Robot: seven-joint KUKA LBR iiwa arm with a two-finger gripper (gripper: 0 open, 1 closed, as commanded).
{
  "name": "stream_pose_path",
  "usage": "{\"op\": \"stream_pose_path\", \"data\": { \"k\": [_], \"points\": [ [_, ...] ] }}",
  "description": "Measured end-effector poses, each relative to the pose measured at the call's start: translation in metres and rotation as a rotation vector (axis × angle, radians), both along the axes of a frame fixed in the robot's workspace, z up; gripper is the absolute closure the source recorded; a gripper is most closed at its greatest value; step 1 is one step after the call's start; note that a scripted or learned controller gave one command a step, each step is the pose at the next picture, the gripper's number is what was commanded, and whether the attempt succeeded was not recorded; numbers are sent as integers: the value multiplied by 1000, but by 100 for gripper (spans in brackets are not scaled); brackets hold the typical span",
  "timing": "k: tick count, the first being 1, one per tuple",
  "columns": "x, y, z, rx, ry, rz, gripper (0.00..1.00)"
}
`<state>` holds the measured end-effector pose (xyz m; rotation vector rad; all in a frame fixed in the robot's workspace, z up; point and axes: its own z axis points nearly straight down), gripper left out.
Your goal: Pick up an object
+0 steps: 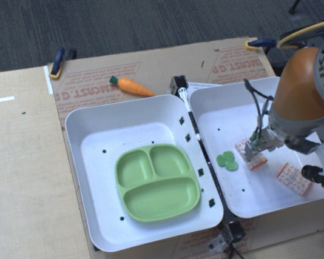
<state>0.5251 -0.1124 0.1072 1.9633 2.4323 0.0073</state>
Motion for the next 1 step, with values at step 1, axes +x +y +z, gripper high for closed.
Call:
{"op": "stream_pose_path", "data": {
  "k": [1],
  "points": [
    [0,0,-1,0,2,0,0]
  ]
}}
